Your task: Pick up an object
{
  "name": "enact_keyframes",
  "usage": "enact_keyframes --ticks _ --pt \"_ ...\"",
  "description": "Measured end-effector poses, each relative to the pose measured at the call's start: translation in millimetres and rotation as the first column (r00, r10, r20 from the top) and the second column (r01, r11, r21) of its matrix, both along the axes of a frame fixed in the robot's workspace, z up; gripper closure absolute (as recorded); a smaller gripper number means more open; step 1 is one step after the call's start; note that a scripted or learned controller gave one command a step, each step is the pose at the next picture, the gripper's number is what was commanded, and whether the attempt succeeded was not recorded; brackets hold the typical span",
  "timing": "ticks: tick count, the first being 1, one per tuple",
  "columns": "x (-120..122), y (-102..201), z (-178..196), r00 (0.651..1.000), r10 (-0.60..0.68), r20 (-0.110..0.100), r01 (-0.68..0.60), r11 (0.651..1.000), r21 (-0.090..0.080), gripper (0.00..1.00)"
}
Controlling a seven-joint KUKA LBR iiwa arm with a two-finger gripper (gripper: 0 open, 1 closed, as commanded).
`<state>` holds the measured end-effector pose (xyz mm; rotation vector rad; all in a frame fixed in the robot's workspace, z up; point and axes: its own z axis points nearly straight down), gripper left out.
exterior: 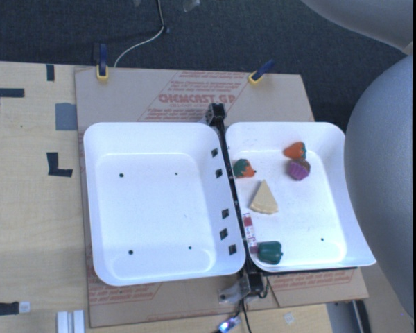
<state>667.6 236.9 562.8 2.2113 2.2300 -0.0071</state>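
Two white bins side by side on the table, toys only in the right one.

The right bin [333, 141] holds a tan wedge [264, 199] near its middle. Up from the wedge lie an orange pepper [295, 150] and a purple piece [298, 170], touching. A small green-and-orange toy [243, 168] sits left of them. A green pepper [270, 252] sits below the wedge. The left bin [97, 141] adjoins. Whether the tool is spread or pressed together, I cannot tell.
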Motion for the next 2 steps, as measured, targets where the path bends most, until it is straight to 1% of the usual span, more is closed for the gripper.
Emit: enact_keyframes --ticks 1,2 --pt "0.1 1.4 10.1 1.0 0.0 0.004 0.0 1.0 0.001 1.0" --pt "0.1 1.3 9.6 1.0 0.0 0.003 0.0 1.0 0.0 0.0"
